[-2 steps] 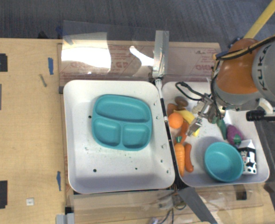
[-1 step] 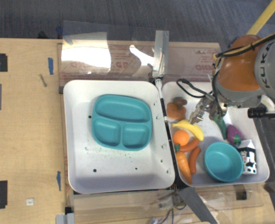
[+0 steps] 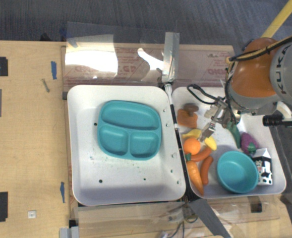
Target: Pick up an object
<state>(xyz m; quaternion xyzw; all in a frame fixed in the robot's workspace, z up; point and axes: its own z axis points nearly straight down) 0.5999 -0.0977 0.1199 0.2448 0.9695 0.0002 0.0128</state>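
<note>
The wooden bench [image 3: 22, 148] carries two white bins. The left bin [image 3: 81, 177] holds a teal divided tray [image 3: 129, 129]. The right bin [image 3: 277, 177] holds a teal bowl [image 3: 237, 171] at its near side, carrots [image 3: 199, 163] beside it, an orange [image 3: 192, 146], a brown piece [image 3: 188, 116], a purple eggplant [image 3: 248, 142] and a yellow piece [image 3: 210, 143]. The grey arm [image 3: 257, 78] reaches in from the right; its hand [image 3: 208, 131] hangs just above the orange and yellow piece, and I cannot tell its opening.
</note>
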